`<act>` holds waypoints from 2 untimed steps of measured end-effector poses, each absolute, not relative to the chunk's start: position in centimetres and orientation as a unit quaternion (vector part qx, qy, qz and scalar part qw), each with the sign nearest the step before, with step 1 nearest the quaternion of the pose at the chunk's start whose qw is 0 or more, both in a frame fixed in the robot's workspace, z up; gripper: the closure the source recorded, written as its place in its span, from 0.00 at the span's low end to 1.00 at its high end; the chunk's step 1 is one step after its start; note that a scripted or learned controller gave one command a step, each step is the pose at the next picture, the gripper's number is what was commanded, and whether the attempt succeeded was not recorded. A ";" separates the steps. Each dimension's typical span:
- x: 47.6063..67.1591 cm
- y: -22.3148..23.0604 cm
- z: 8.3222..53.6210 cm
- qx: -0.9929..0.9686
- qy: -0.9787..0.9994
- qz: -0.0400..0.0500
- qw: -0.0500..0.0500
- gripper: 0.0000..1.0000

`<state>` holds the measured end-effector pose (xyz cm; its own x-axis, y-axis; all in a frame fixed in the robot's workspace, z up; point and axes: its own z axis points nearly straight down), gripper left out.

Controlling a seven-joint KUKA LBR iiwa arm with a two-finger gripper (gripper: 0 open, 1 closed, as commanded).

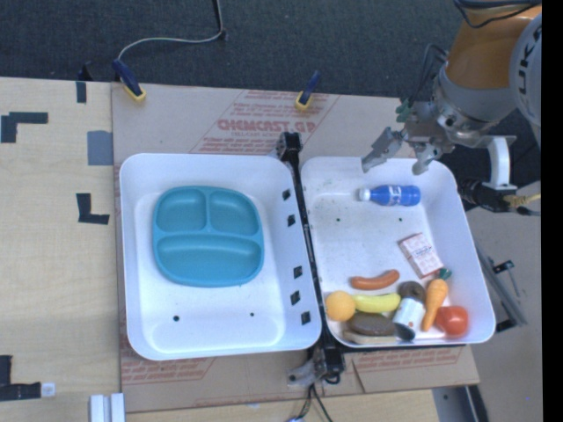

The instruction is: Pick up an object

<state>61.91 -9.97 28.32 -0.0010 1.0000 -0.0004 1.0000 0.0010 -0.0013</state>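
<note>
Bench: left bin (141, 323) holds blue tray (209, 236).

Open, empty pincer (400, 154) hovers just above blue bottle (393, 195) in right bin (339, 236)

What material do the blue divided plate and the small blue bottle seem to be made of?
Blue divided plate: probably moulded plastic, satin finish; uniform colour, rounded compartment ridges, soft highlights.
Small blue bottle: apparently plastic, glossy; bright reflection along its side, white cap. Whether it is hard or soft cannot be judged.
</note>
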 end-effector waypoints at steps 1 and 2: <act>51.9 -14.9 20.4 -0.708 -0.707 0.001 0.001 0.00; 61.5 -19.2 8.8 -0.707 -0.708 -0.002 -0.004 0.00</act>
